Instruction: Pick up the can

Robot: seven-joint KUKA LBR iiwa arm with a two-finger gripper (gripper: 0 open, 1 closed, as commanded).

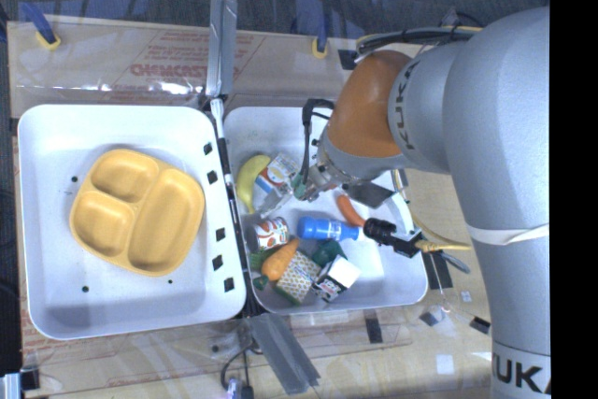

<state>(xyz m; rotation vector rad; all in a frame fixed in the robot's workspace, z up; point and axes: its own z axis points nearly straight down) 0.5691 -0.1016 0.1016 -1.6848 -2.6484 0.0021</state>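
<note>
A: Where is the small red-and-white metal can (271,232) lying?

B: On its side in the right white bin (404,292), touching an orange carrot-shaped toy (279,261), just beside the bin's left wall.

A: And the gripper (306,186)?

B: It is hanging above a yellow banana (249,178); I cannot tell its state. The left white bin (47,294) is holding a yellow divided tray (136,210), bare floor surrounding it.

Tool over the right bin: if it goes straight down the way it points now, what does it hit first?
Most likely the can beside the banana, just under the tool. Depth is hard to judge from this slanted view.
</note>
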